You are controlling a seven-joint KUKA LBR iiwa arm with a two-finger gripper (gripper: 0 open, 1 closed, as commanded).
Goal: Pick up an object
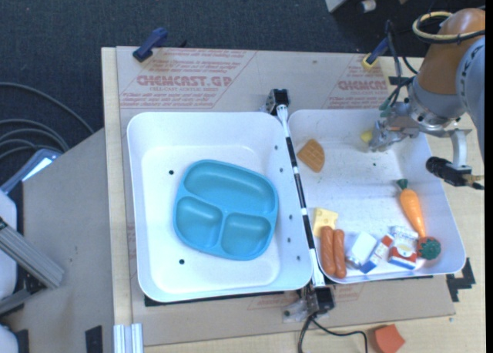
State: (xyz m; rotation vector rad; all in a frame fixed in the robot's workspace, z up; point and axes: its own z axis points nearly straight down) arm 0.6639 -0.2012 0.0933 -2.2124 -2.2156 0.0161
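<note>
Pincer (379,137) low over the right bin (454,224) near its far edge, right of the tan bread piece (311,155), opening and contents unclear, carrot (411,206) nearer

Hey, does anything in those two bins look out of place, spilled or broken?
Nothing looks damaged or spilled. The blue divided plate sits flat in the left bin. The toy foods, among them a carrot and sausages, lie loosely scattered in the right bin.

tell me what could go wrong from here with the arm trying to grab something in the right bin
The gripper sits over bare bin floor near the far wall of the right bin, so closing here would likely grab nothing. The hot dog, cheese and cartons crowd together, risking a multi-object or slipped grasp.
</note>
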